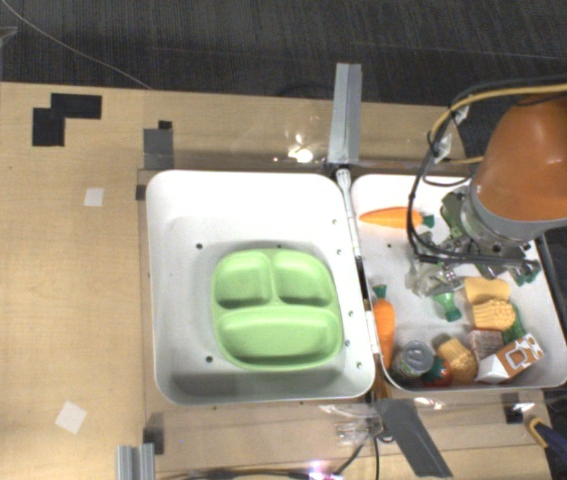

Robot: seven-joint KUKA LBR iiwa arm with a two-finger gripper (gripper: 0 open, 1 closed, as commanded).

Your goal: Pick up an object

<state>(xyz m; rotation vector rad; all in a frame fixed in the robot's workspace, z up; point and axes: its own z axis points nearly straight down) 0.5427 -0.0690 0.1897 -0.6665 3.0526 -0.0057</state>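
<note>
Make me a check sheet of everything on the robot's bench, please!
Surface: wooden bench bearing two white bins side by side; a few black patches at its far left.
Job's things: right bin holds an orange carrot at the far end, a second carrot along the left wall, a can, yellow corn and a small carton, packed close together.
Clutter: left bin holds a green divided plate.
Grippers: the gripper hangs over the right bin; open or shut cannot be told.
Cables: black and yellow cables loop beside the wrist; a thin wire crosses the floor.
Surroundings: dark carpet beyond the bench.
</note>
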